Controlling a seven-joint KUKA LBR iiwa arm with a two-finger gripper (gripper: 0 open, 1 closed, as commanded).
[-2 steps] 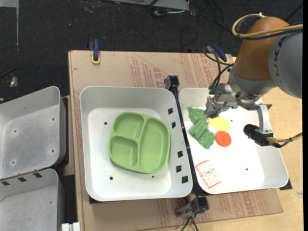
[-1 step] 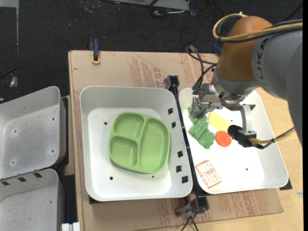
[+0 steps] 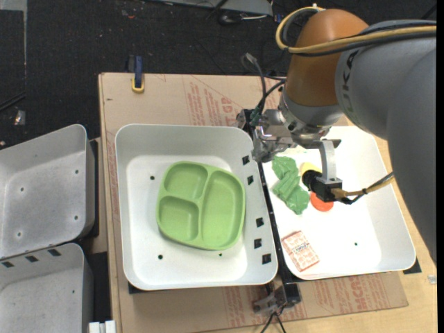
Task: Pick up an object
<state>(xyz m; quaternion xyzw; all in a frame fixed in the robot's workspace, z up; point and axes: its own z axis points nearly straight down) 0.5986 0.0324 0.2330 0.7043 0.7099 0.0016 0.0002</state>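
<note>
A red-printed packet (image 3: pixel 300 250) lies low in the right bin (image 3: pixel 361 220). A green plate (image 3: pixel 202 205) sits in the left bin (image 3: pixel 139 151). Right of centre, the crumpled green cloth (image 3: pixel 291 184) touches an orange thing (image 3: pixel 320 201). The gripper (image 3: pixel 270 144) is just above the cloth; I cannot tell if it is open or closed.

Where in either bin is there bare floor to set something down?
Right bin: bare floor at the near right, between the packet, the orange thing and the rim. Crowded at its far left, with the green cloth by the arm. Left bin: only narrow strips around the green plate.
</note>
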